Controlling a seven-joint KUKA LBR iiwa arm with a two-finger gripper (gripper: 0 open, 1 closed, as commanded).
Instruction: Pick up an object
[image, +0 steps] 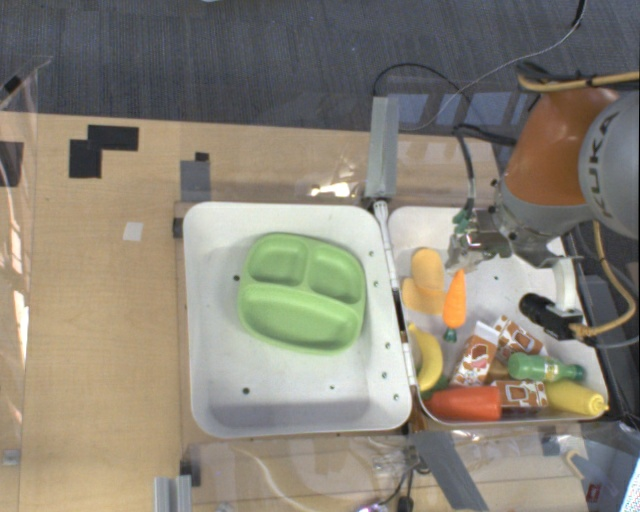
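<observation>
Crowded against the near wall of the right bin (596, 352) lie a red pepper (466, 403), two snack cartons (478, 358), a green bottle (540, 369) and a yellow squeeze bottle (578, 401), with a banana (428, 357) along the left wall. Farther in, a small orange carrot (455, 298) lies nearly on end, its green top towards the claw (471, 240), with an orange-yellow cup-like piece (426, 276) just beside it on the left. The claw hangs above the far part of this bin, near the carrot's top; its tips are too blurred to make out, so I cannot tell how they stand, and nothing shows between them. The left bin (210, 330) holds a green divided plate (300, 291).

Judging by its look, the carrot is probably a light, stiff plastic toy with a smooth, tapering skin that could slip. The thick upper half, taken across its width, seems the safest hold, clear of the neighbouring piece.
</observation>
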